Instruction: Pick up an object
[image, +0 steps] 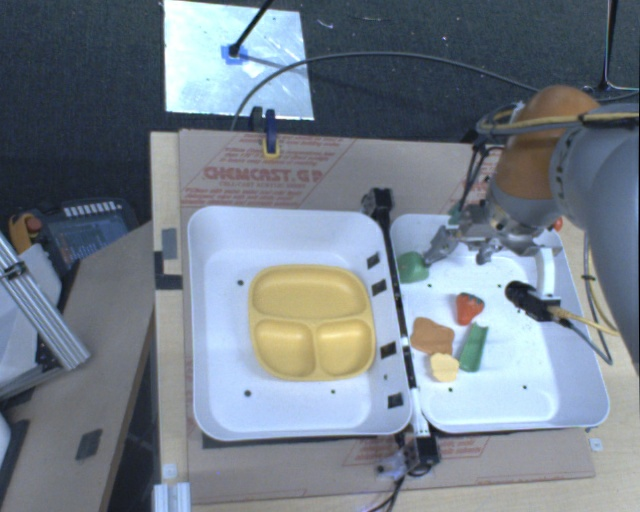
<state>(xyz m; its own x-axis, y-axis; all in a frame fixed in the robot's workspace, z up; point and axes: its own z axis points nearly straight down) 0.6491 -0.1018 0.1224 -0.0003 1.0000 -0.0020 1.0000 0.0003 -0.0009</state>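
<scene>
Arm (590, 170): cut off by right picture edge. Right bin (520, 400): far rim partly hidden behind the arm. Grey box (85, 230), aluminium rail (35, 310): cut off at left edge.

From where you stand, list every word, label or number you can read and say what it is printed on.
"CHEMCAST G P": red print on the brown protective sheet behind the left bin; the last letters are uncertain.
Smaller red print elsewhere on that sheet: too blurred to read.
Handheld pendant at left: markings too small to read.
</scene>
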